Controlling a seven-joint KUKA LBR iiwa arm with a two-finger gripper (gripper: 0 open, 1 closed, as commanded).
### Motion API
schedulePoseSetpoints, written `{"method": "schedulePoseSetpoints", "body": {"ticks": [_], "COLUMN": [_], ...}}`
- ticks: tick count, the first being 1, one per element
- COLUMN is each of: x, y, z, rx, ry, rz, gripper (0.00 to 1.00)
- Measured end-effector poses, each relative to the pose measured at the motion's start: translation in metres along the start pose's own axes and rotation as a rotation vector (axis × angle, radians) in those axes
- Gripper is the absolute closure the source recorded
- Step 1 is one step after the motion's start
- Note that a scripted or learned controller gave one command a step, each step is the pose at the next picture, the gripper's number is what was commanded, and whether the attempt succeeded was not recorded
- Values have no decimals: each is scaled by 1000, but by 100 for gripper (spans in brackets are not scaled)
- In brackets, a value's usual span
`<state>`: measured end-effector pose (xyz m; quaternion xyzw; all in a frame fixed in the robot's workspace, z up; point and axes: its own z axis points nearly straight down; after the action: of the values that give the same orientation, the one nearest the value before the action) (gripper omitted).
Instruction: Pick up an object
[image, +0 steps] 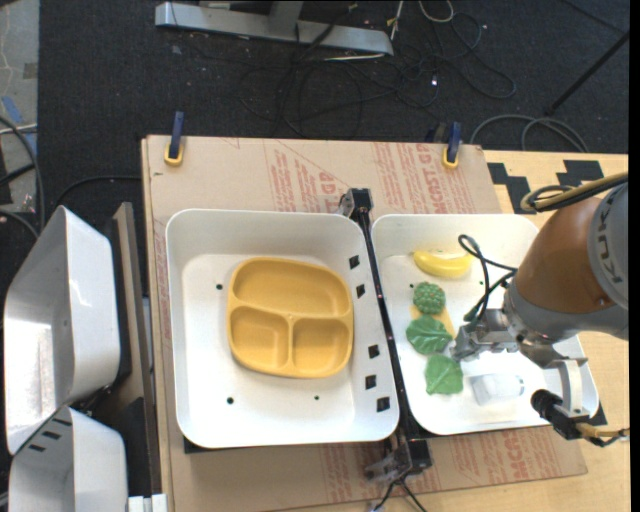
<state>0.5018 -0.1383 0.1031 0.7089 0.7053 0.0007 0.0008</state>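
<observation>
Grey-and-orange robot arm, nearest the lens, enters from the right and bends down over the right bin; its orange band bulks at the upper right, its grey wrist below it.

Table: flat brown cardboard-faced top with red printing, held by two blue-and-yellow clamps at its far edge, carrying both bins side by side.

Left shallow white plastic bin: holds one yellow plastic tray with three compartments, lying flat near the bin's middle, one long compartment toward the far side and two smaller ones toward the near side.

Right shallow white plastic bin: touches the left bin along a black divider strip. Contents, by size:
- flat green leaf-shaped piece, lower, near the bin's front, just beside the tool;
- flat green leaf-shaped piece, upper, just behind the first;
- yellow banana-shaped toy, toward the far edge, well apart from the tool;
- round knobbly green object, between the banana and the upper leaf;
- pale translucent item, indistinct, beneath the wrist.

Tool: metal end of the arm, low in the right bin, at the right edge of the two green leaves. Whether it touches them cannot be told; how far it is open cannot be told either, and nothing is seen lifted by it.

Black cables loop from the wrist over the right bin.
</observation>
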Motion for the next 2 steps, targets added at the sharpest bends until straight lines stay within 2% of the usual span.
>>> {"method": "schedulePoseSetpoints", "body": {"ticks": [2], "x": [-12], "y": [-1], "z": [-96], "rx": [-3], "ry": [-2], "rz": [-8], "gripper": [100]}}
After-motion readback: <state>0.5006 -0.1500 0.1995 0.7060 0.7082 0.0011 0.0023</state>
